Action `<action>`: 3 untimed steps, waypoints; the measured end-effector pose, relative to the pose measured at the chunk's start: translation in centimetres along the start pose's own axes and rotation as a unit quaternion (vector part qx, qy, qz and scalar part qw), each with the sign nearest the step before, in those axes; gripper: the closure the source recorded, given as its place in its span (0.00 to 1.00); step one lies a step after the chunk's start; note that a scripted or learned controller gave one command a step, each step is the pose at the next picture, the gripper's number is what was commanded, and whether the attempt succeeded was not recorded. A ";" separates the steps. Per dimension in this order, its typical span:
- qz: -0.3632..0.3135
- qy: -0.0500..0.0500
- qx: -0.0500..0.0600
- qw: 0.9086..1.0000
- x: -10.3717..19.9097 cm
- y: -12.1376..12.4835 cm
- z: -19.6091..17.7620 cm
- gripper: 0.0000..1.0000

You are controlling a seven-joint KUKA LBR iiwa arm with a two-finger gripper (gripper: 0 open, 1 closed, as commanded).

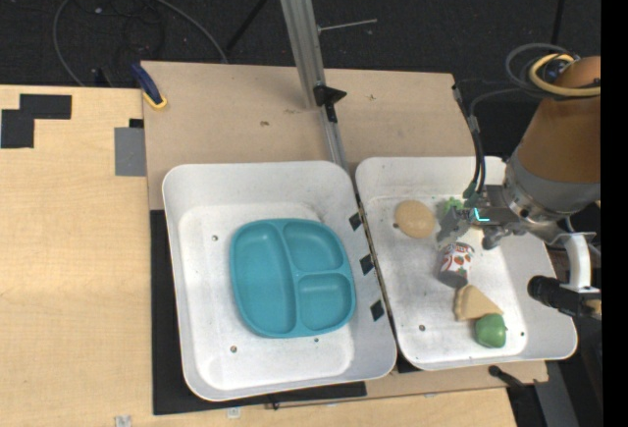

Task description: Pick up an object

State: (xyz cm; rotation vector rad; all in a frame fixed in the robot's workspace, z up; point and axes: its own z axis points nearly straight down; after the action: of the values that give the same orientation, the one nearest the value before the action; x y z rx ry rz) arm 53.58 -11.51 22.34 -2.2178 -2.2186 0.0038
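My gripper (469, 222) hangs low over the right bin (424, 337), near its upper middle, at the end of the grey arm with the orange band (564, 121). A tan rounded object (415, 218) lies just left of the gripper. A small red and white object (455, 260) lies right below it. Something small and green (451, 209) sits against the gripper's left side. Further toward the front lie a tan wedge (474, 301) and a green round object (490, 330), touching each other.
The left bin (196, 219) holds a teal divided plate (291, 276). A metal post (304, 42) rises behind the seam between the bins. Black clips (365, 263) sit along that seam. Wooden bench surface (69, 248) spreads to the left.
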 end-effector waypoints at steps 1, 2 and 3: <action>0.000 0.000 -0.001 1.000 0.0 0.0 -0.1 0.00; 0.000 0.000 0.002 1.000 -0.4 -0.2 4.4 0.00; 0.001 -0.001 0.000 1.000 -0.8 -0.1 8.8 0.00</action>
State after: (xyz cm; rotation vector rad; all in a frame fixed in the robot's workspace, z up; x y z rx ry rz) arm 53.48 -12.29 13.54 -2.2192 -2.2176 0.0064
